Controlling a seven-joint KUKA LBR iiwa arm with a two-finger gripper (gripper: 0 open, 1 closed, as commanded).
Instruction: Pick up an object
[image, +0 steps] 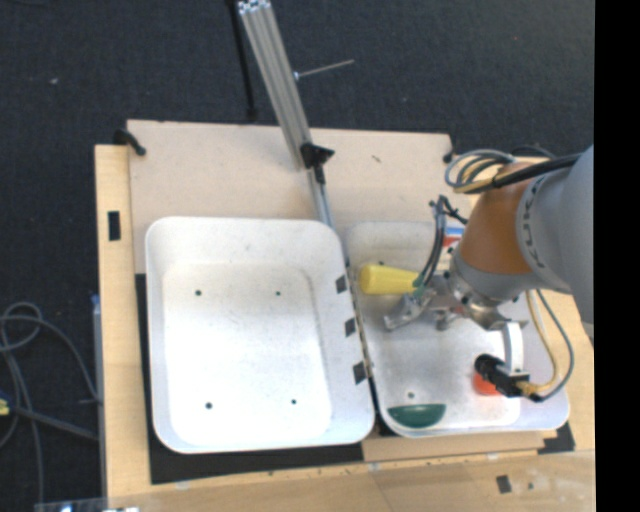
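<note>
My gripper hangs low in the right bin, below the arm's orange band. A yellow block lies just up and left of the gripper, close to it; whether they touch I cannot tell. A dark green bowl-shaped piece sits at the bin's near rim. A small orange-red object lies at the near right, beside a black cable end. Behind the arm, a bit of red and blue peeks out at the bin's far side.
The left bin stands beside the right one, with a shared rim between them. A slanted aluminium rail rises from the back of the bench. Cables loop around the wrist on the right.
</note>
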